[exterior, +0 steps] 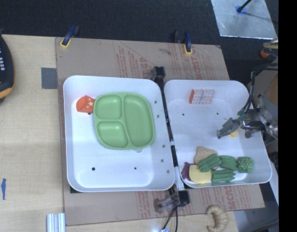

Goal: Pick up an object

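My gripper (235, 131) hangs low over the right side of the right bin (187, 88). It is open, its two dark fingers spread apart. A small yellow object (233, 134) lies on the bin floor between them, and I cannot tell whether they touch it. At this bin's front lies a pile: a tan bread-like piece (205, 153), green toy vegetables (218, 162), a knobbly green piece (245, 164), a yellow piece (200, 174) and a purple piece (185, 169). An orange-and-white box (201, 96) lies at the back.
The left bin (81, 173) holds a green divided plate (124, 120) and a red object (84, 104) at its left. Clamps (187, 45) pin the cardboard base. A tan curled item (217, 217) lies outside the bins at the front.
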You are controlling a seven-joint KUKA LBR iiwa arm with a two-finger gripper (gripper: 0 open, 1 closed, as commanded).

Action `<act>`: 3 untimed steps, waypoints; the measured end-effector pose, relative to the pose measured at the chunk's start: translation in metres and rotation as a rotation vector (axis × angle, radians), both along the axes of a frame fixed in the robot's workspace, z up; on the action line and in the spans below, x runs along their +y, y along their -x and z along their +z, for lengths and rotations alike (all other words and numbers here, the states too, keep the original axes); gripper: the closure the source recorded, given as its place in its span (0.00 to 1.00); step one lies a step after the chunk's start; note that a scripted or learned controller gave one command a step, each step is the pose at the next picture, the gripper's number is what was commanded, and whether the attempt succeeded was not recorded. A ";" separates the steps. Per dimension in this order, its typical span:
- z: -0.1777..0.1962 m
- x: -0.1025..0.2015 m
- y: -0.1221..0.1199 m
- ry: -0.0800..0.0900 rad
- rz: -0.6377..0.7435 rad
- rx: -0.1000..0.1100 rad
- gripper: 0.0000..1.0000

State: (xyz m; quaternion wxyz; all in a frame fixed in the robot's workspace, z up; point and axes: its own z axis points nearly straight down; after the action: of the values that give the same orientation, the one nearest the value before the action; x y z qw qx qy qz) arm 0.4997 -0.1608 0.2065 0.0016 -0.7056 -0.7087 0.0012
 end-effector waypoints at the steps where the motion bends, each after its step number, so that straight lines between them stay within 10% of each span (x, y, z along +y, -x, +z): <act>1: -0.079 -0.036 -0.067 0.003 0.004 -0.001 0.00; 2: -0.103 0.006 -0.150 0.000 0.007 -0.006 0.00; 3: -0.114 -0.050 -0.157 0.002 -0.003 -0.004 0.00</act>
State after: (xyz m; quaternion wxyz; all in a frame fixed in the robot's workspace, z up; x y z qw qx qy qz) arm 0.6567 -0.2111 0.0922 -0.0008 -0.7067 -0.7075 0.0005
